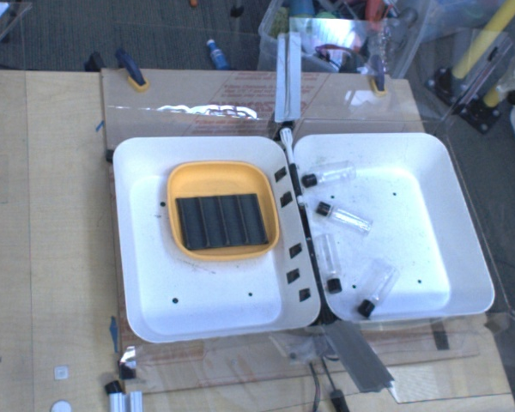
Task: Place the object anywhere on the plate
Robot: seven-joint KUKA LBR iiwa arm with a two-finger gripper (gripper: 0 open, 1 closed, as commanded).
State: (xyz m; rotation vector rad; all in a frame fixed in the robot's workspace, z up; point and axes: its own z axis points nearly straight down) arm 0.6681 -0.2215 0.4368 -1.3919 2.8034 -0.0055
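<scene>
Gripper: grip state, cannot tell
Vials (pixel 344 219): 4 lying right of centre, long axes differing
Plate (pixel 182 181): sitting left of them

My counter (pixel 43 230) looks like pale wood or laminate, matt, with a faint grain. On it, the left bin (pixel 146 299) and the right bin (pixel 446 230) look like smooth white plastic with a soft sheen on their rounded rims. The plate (pixel 182 178) in the left bin is yellow-orange plastic, smooth and slightly glossy, and the dark ribbed block (pixel 221 221) on it is matt charcoal. The vials (pixel 350 221) in the right bin are clear, glassy tubes with matt black caps. Behind the bins a transparent sheet (pixel 197 101) catches glare.
</scene>
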